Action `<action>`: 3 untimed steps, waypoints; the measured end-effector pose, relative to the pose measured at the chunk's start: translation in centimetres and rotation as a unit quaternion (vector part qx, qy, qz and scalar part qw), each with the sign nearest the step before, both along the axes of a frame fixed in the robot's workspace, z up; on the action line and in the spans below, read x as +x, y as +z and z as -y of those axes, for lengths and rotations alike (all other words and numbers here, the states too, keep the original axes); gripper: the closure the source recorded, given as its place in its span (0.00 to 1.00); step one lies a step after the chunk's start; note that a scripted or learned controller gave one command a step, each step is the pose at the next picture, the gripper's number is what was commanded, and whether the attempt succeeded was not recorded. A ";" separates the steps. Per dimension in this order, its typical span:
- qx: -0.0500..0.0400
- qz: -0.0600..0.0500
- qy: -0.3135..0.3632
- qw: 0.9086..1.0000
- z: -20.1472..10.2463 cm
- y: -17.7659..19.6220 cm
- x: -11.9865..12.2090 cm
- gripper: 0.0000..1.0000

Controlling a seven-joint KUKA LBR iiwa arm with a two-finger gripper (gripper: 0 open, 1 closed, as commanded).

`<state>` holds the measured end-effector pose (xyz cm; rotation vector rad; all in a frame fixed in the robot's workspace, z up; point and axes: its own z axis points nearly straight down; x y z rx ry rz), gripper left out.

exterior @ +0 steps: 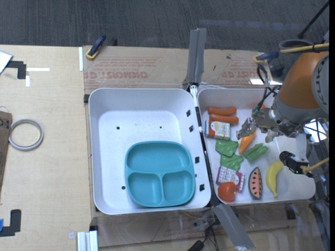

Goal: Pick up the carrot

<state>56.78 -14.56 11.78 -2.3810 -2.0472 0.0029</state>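
The arm (306, 82) is reaching in from the right over the right bin (293, 192), with its orange band sitting above the wrist. The gripper (256, 129) is hanging low over the middle of that bin, and its two fingers are pinching the carrot (246, 141) near the upper end. The carrot is pointing down and to the left, tilted, with its tip just above a green leafy piece (226, 148).

Around it, two sausages (222, 115) are lying side by side near the back of the bin, and a small packet with a red and white label (220, 130) is sitting just in front of them. Another green piece (255, 151) is lying just to the right of the carrot's tip. Nearer the front edge, a second small packet (231, 175) is resting beside a tomato (226, 191), a watermelon slice (255, 182) and a banana (272, 178).

The left bin (104, 156) is holding a teal divided plate (159, 174), lying flat toward its front. On the wooden bench (42, 192) to the left, well apart from both bins, a roll of tape (24, 135) is lying flat.
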 end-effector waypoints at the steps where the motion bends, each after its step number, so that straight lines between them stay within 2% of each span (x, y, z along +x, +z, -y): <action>1: -0.001 0.001 -0.126 0.992 2.3 5.4 -2.0 0.00; 2: 0.000 0.000 -0.094 0.996 1.0 -2.6 0.6 0.00; 3: 0.000 0.000 -0.095 0.995 1.1 -1.6 0.5 1.00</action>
